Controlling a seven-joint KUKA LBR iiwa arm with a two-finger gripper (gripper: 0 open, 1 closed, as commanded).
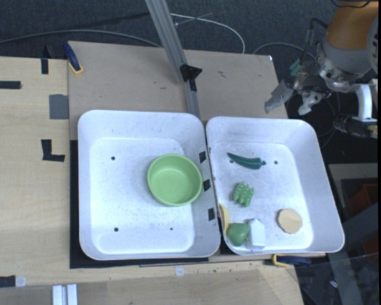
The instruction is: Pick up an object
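Hovering beyond the right bin [317, 170] — our gripper [291, 100] spread open, empty — we're clear to choose the green pepper [246, 161].

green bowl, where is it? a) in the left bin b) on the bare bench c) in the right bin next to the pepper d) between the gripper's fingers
a: the green bowl sits on the floor of the left bin, while the dark green pepper lies in the right bin.
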